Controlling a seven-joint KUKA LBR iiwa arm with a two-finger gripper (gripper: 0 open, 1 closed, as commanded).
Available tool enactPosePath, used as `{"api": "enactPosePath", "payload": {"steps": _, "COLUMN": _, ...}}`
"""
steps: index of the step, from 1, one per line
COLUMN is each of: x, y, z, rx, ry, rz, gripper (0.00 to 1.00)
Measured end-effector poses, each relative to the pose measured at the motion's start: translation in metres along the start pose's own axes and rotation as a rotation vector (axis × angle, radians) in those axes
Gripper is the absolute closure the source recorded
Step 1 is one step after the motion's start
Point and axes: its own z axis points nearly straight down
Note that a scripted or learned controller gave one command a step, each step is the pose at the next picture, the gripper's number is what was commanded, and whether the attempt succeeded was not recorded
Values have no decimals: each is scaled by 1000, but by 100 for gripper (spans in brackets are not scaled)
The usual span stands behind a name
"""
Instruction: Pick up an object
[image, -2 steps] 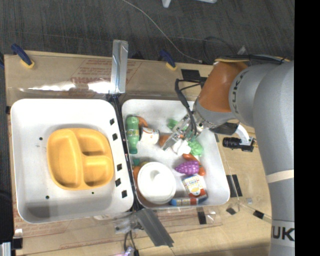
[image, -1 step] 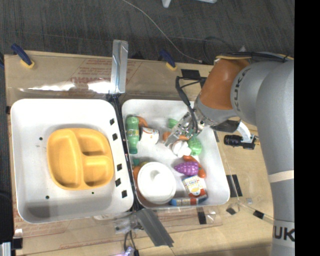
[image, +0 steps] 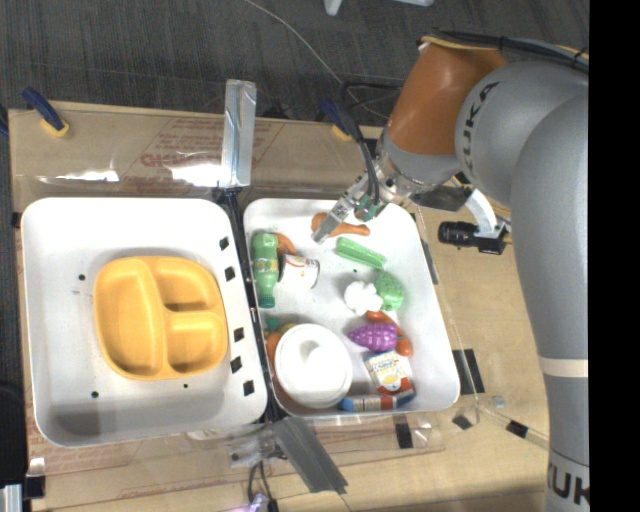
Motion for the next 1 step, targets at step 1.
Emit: {"api": "enactPosePath", "payload": {"steps": 1, "x": 9, "y": 7, "z": -26, "rx": 5, "ry": 5, "rz": 17, "gripper": 100}}
